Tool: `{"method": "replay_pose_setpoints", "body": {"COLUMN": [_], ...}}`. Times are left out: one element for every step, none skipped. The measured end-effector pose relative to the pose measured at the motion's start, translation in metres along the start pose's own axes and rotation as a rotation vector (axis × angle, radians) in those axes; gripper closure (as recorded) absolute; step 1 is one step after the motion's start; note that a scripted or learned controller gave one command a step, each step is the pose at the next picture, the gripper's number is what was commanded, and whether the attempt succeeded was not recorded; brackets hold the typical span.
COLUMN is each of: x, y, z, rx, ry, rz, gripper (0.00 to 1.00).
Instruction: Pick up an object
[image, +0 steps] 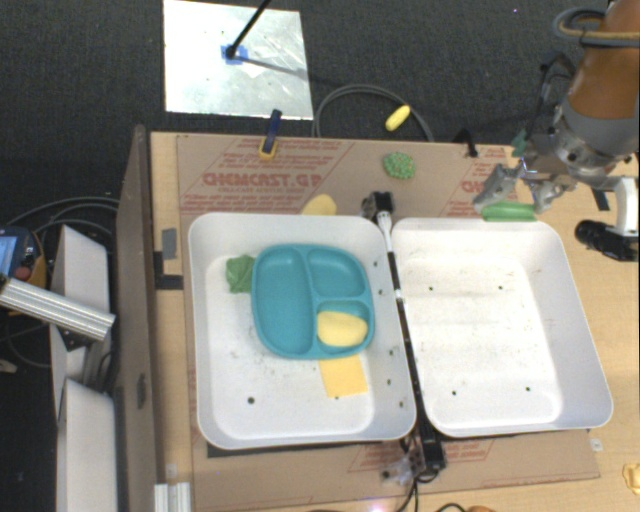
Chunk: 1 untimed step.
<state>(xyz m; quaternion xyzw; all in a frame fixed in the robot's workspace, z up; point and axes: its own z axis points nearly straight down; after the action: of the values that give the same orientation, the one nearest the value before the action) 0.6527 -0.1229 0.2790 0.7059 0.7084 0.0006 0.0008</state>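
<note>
The left bin (215, 330) holds a teal divided plate (300, 300) with a yellow lump (342, 328) in its near right compartment. A flat yellow slice (345, 377) lies just in front of the plate, and a green leafy piece (239, 272) lies at its left. My gripper (522, 192) hangs at the far edge of the right bin (500, 340), open, fingers spread. A long green piece (508, 211) lies just below the fingers on the bin's far rim, not clearly between them.
Behind the bins, on the cardboard, sit a round green bumpy item (400, 165), a yellow piece (320, 206) at the left bin's far rim, and a blue and yellow tool (270, 140). A small yellow object (398, 118) and a cable lie farther back.
</note>
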Motion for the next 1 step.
{"method": "replay_pose_setpoints", "body": {"x": [0.0224], "y": [-0.0281], "z": [0.2019], "rx": [0.009], "ry": [0.003], "rz": [0.001], "gripper": [0.00]}}
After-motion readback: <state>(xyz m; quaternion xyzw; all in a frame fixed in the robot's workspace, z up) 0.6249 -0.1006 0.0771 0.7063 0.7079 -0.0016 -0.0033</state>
